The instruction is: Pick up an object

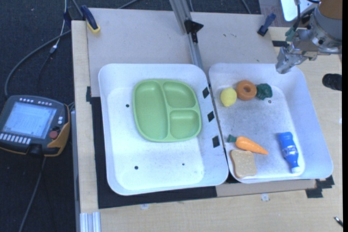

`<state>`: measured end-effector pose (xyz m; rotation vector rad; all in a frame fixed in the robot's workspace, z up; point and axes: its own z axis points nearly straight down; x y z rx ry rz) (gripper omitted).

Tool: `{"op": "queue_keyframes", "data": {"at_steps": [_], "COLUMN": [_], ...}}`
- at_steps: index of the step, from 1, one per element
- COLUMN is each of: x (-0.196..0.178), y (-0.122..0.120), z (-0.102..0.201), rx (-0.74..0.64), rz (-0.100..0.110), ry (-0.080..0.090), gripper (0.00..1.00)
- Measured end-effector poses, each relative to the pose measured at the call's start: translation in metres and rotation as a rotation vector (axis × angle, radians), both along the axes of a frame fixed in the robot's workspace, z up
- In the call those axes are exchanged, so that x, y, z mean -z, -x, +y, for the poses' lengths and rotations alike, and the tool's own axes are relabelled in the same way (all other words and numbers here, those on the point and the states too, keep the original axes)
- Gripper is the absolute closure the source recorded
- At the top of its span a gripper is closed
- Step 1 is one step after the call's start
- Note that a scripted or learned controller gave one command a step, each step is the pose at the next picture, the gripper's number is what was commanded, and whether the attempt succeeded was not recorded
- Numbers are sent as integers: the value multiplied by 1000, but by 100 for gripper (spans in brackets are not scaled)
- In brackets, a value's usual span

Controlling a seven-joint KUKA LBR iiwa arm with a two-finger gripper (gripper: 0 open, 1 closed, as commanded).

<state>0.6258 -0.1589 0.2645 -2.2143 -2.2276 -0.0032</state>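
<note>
Bright, even overhead light leaves only faint, soft shadows on the desk (141, 35), the white bins (163, 171) look slightly washed out, and the whole picture is a little soft and grainy.

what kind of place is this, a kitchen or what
Probably a robotics lab bench, not a kitchen: a teach pendant lies beside the bench, the food in the right bin looks like toys, and cables trail across the floor.

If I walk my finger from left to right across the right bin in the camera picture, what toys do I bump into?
Lemon → slice of bread → donut → broccoli → blue bottle.
</note>
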Motion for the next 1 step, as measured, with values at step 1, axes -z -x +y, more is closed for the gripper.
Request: {"op": "queue_keyframes", "data": {"at_steps": [1], "x": [9], "y": [10], "z": [58], "rx": [-1], "rz": [3], "ry": [-1], "gripper": [100]}}
